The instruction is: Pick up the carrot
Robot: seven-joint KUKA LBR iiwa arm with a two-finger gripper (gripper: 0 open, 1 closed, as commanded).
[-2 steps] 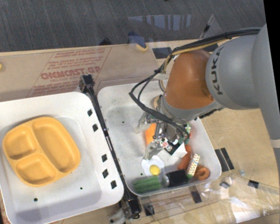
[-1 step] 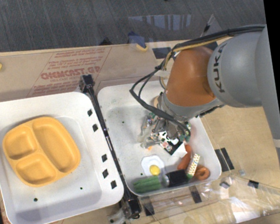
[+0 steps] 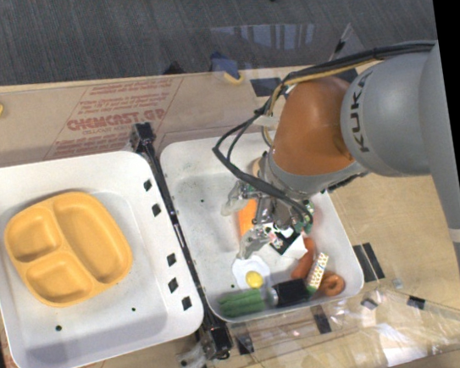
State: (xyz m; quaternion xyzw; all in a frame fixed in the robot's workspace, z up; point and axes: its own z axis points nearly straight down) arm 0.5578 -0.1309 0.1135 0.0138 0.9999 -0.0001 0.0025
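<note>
The carrot, a short orange piece, lies on the floor of the right bin near its middle. My gripper hangs straight over it from the orange wrist band, reaching in from the right. Its two metal fingers stand apart, one at the carrot's upper end and one at its lower end, with the carrot between them. The gripper looks open, and the carrot still rests on the bin floor. The wrist hides part of the carrot's right side.
Along the right bin's front lie a fried egg, a green cucumber, a black block, a pale corn piece, a red sausage and a brown ring. A yellow compartment plate sits in the left bin.
</note>
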